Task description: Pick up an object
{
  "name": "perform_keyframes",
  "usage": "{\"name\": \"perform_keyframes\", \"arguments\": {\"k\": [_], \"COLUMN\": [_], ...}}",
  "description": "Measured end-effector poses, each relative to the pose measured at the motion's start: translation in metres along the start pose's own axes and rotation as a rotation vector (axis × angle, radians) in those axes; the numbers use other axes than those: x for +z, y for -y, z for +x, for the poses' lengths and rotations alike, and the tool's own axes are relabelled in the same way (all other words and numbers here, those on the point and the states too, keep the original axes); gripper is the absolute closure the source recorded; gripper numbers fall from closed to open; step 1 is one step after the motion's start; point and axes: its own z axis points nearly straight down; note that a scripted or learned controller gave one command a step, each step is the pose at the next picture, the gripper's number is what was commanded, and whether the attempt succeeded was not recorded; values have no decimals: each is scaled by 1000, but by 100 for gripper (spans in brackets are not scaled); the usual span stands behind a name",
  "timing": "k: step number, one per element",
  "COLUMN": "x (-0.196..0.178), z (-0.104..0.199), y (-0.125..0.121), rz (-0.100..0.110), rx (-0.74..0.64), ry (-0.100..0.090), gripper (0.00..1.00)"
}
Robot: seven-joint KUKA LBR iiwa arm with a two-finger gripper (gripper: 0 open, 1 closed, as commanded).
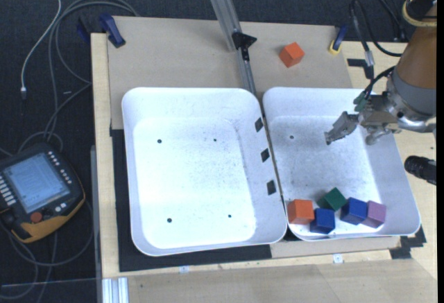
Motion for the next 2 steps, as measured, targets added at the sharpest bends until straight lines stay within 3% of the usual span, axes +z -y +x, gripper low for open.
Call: {"name": "perform_keyframes", "arguments": {"k": [1,2], "x": [106,90], "z": [40,38], "y": [-21,-23], "rz": [10,-1], "rx": [-3,0], "ry": [-3,-1], "gripper": [0,100]}}
